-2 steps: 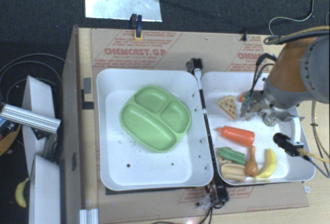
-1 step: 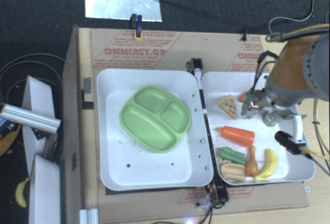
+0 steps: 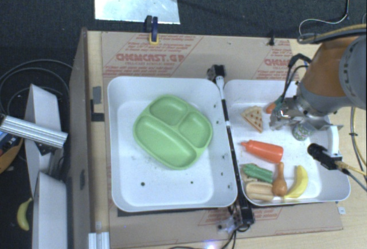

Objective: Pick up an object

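Toy food — banana [image 3: 299, 182], carrot [image 3: 264, 150] — lies lower right in right bin [image 3: 338, 185]; pincer [image 3: 281, 115] hovers above, holding nothing visible, finger state unclear. Pick not yet made.

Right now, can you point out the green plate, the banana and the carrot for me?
green plate [image 3: 172, 132], camera view, on its long lower compartment.
banana [image 3: 299, 182], camera view, on the middle of its curve.
carrot [image 3: 264, 150], camera view, on the middle of its orange body.

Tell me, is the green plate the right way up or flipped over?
Right way up. The green plate lies in the left bin with its three hollow sections facing up, and nothing sits in them.
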Tool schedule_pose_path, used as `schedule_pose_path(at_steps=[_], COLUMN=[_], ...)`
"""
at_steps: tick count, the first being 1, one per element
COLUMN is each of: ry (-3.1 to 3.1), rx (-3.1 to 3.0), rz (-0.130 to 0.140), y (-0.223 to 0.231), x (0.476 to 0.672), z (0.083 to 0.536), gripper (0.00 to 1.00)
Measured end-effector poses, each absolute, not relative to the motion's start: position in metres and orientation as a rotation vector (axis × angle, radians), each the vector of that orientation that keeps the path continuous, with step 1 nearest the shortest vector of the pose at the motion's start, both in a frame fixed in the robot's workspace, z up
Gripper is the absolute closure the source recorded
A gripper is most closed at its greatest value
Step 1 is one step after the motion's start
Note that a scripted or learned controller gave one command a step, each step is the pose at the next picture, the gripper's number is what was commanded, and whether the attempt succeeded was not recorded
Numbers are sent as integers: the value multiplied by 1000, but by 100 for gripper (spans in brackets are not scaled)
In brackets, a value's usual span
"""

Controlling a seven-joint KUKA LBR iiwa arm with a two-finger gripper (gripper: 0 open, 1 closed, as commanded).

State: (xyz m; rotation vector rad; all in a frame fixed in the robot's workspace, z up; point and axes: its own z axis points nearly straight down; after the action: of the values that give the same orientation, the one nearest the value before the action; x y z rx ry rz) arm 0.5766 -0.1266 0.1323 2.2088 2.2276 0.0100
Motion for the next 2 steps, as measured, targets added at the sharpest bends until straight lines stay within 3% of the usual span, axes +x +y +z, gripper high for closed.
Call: schedule_pose_path(at_steps=[1,2], ry=[2224,2223], rx=[2214,2221], rz=[5,-2], y=[-132,-141], x=[604,592], z=[136,87], gripper=[100,100])
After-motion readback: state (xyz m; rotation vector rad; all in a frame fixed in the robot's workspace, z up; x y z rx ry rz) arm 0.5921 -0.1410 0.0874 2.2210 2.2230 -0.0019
